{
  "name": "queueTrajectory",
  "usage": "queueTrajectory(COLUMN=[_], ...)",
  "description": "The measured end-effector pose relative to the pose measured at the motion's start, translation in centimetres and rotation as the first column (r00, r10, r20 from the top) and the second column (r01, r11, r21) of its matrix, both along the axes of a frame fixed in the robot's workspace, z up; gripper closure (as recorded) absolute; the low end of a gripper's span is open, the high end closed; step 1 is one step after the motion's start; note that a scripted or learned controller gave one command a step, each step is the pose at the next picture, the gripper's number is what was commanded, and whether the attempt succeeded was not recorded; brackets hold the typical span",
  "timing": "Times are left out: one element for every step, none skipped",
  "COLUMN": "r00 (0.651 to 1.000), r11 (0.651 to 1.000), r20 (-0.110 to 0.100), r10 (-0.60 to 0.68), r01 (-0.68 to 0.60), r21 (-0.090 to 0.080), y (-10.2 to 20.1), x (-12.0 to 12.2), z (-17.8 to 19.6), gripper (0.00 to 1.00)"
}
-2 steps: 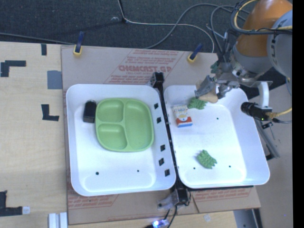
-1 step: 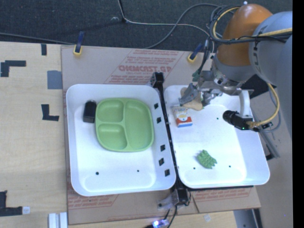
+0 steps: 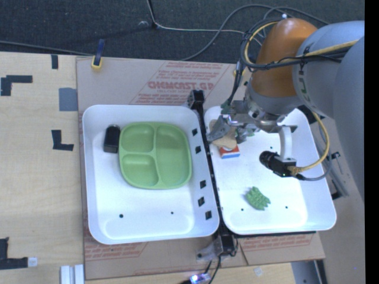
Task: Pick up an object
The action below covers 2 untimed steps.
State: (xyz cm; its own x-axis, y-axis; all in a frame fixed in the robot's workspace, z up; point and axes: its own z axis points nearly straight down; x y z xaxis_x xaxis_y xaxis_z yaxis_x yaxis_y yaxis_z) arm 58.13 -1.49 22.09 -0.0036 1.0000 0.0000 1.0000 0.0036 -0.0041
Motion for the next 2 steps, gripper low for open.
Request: queueTrajectory(r00=[1.0, 1.0], r11=[1.0, 1.0], r20=[0.0, 0.001], r10=[0.001, 0.001], r01=[-0.001, -0.001], r21=[0.0, 0.001], y=[5.1, 10.3], x=[-1.9, -4.4], z=[-1.1, 0.0], gripper=[1.0, 1.0])
